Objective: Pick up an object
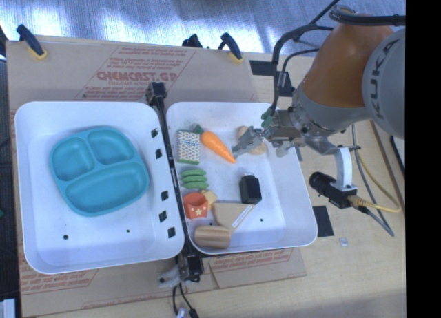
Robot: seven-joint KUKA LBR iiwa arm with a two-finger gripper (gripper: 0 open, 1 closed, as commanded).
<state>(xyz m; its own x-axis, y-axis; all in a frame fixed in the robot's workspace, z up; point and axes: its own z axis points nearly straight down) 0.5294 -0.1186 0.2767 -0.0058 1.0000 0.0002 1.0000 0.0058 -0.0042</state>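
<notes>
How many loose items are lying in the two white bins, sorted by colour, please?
Blue: 1, divided plate
Orange or red: 2, carrot, red box
Green: 1, pea pods
Black: 1, block
Tan or pale: 4
Total: 9

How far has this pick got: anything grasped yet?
Done: the gripper has reached into the right bin, low beside the carrot. In hand: nothing shows between its fingers. Left: close on an object and lift it. The carrot, black block and the rest lie on the bin floor.
</notes>
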